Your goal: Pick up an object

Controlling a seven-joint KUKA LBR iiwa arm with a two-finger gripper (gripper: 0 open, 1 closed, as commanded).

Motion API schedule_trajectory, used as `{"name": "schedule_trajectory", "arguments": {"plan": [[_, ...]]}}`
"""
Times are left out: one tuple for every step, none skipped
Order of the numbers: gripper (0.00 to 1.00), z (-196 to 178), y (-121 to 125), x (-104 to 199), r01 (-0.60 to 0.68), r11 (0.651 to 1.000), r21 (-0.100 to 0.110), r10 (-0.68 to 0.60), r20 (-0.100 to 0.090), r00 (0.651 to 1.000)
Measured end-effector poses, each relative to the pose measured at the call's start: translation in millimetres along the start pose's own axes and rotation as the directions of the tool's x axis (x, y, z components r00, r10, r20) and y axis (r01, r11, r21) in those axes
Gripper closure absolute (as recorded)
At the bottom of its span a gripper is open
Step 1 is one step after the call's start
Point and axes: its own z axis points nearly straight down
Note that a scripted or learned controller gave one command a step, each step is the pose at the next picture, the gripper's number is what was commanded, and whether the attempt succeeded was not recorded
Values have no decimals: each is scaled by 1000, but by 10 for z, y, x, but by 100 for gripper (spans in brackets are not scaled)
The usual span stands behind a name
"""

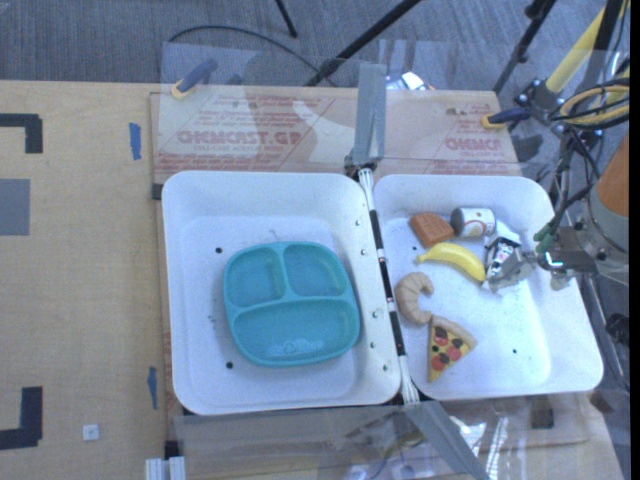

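White right bin (530,358) on bench held banana (452,260), croissant (413,297), pizza slice (448,346), brown biscuit (432,228), small can (473,220). Left bin (190,218) carried teal divided plate (290,302). We saw gripper (505,268) low in right bin, just beside banana's right end. Jaws' state: we could not tell. Nothing seen between them, nothing lifted. We judged task early: grasp and lift left.

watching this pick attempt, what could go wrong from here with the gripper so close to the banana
The gripper sits low beside the banana's right end; it may nudge the banana away instead of closing around it. The croissant, the brown cookie-like piece and the small can crowd in close, so a sliding banana could knock them, or a neighbour could get caught instead.
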Motion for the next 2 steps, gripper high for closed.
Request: {"name": "schedule_trajectory", "arguments": {"plan": [[0,562,426,83,92,996,0,-92,0,996],[0,1372,1107,166,48,999,-3,-48,1,999]]}}
